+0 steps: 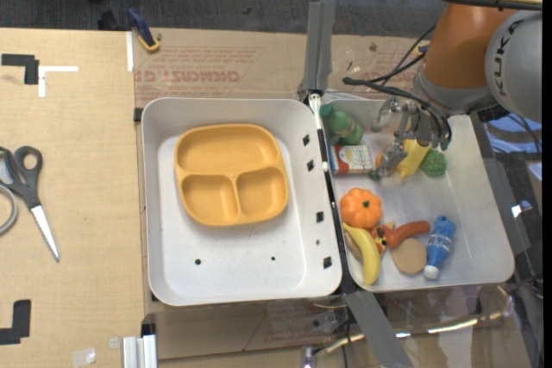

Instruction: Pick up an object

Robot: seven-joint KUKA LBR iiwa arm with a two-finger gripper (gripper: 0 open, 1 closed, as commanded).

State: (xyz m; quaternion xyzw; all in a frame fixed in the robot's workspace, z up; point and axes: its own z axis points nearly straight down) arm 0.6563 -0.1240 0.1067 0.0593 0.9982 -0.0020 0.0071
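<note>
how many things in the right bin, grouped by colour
green: 2, bottle and broccoli
yellow: 2, banana and corn
orange: 2, pumpkin and carrot
red: 1, carton
blue: 1, bottle
tan: 1, cookie
total: 9

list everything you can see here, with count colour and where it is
bins: 2, white, side by side
divided plate: 1, yellow-orange, left bin
green bottle: 1, right bin, far left
carton: 1, red and white, right bin
pumpkin: 1, orange, right bin
banana: 1, yellow, right bin, near edge
blue bottle: 1, right bin
broccoli: 1, green, beside gripper
scissors: 1, grey, bench left
arm: 1, grey with orange band
gripper: 1, above yellow item
</note>
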